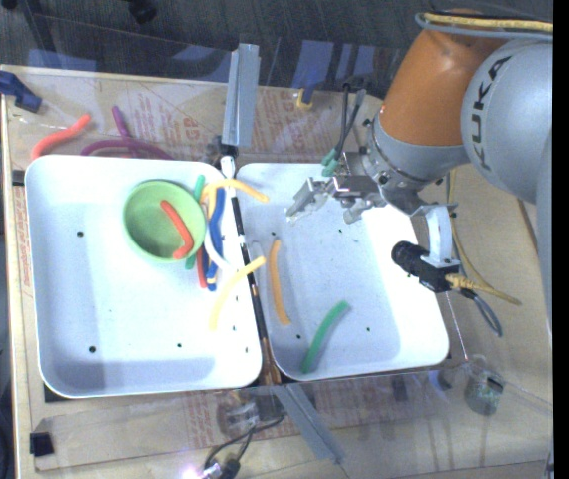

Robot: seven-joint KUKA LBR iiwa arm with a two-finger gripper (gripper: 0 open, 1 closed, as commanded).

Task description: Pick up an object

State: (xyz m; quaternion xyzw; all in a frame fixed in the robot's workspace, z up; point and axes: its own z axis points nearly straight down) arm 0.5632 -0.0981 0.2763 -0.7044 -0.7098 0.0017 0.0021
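I see the arm (484, 98) reaching in from the desk's right edge, wrist bent down over the far part of the right bin (404, 342). The end effector (312, 200) hangs above the bin's far-left corner, fingers spread a little, nothing between them. Its fingertips blur against the white bin; contact hard to judge. The arm covers the bin's far-right corner. In that bin lie a green strip (324, 335) near the near edge and an orange strip (279, 282) by the left wall.
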